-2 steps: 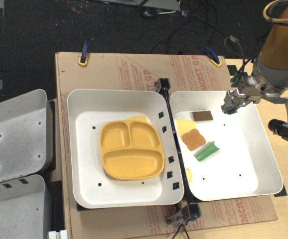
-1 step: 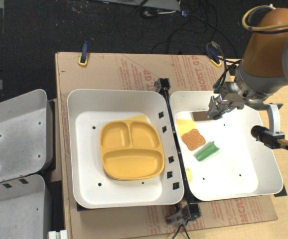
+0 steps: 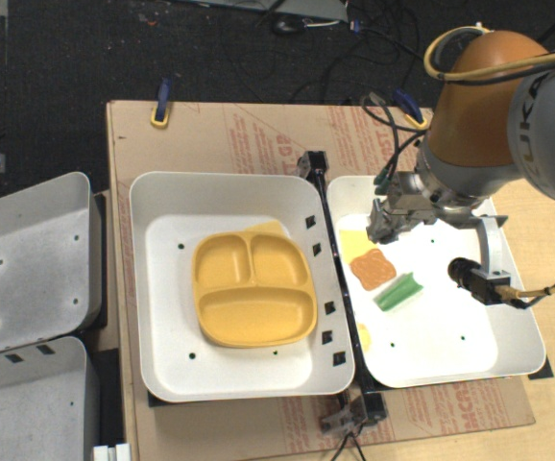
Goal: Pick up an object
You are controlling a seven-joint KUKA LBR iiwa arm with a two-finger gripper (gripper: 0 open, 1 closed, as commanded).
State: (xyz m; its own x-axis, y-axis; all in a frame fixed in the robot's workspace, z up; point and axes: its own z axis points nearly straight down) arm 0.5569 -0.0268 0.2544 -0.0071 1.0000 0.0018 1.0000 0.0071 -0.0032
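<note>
The arm [image 3: 494, 104], grey with a rounded orange shell, hangs over the far left part of the right bin [image 3: 450, 358]. Its bulk masks the gripper [image 3: 386, 227], so I cannot tell how wide it stands or whether it has hold of anything. The left bin [image 3: 153, 205] holds a glossy yellow tray [image 3: 255, 289] with three compartments, lying flat. In the right bin, a pale yellow piece [image 3: 353, 244] is half hidden just beneath the gripper. Near it lie a flat orange slab [image 3: 373, 269] and, touching that on the right, a green block [image 3: 398, 292]. A small yellow sliver [image 3: 364, 335] is cut off by the bin's left wall.
</note>
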